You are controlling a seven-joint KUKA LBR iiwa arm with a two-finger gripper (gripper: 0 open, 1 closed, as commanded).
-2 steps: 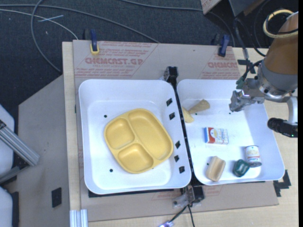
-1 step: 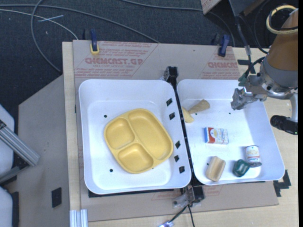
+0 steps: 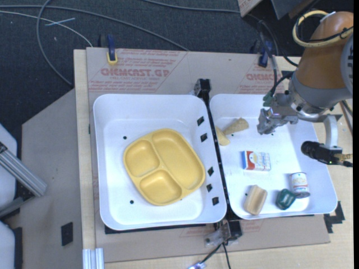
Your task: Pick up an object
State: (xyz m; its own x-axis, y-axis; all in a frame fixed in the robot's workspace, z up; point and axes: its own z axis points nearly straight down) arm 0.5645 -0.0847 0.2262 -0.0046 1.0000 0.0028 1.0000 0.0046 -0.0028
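- Left bin (image 3: 106, 150): shallow, white, with rounded corners. It holds a yellow divided tray (image 3: 163, 166) of three compartments, lying flat and turned at a slant, near the bin's middle.
- Right bin (image 3: 320, 150): shallow, white, set just beside the left bin; a dark strip with black clips runs along the seam between them.
- Tan wedge-shaped piece (image 3: 234, 128): upper left part of the right bin, close to the seam, lying at a tilt.
- Small carton (image 3: 256, 161): white with blue and red print, lying flat near the middle of the right bin.
- Tan cylindrical block (image 3: 256, 199): lower left part of the right bin, near the front wall.
- Teal object (image 3: 285, 199): lower part of the right bin, just beside the small can.
- Small can (image 3: 299, 184): printed label, lower right part of the right bin.
- Gripper (image 3: 269, 122): grey, over the upper part of the right bin, right of the tan wedge-shaped piece and above the small carton; nothing shows between its fingers, and whether they are spread or closed cannot be told.
- Arm (image 3: 325, 55): grey with an orange band, reaching in from the right.
- Bench board (image 3: 140, 72): printed cardboard under both bins, held at the far edge by clamps.
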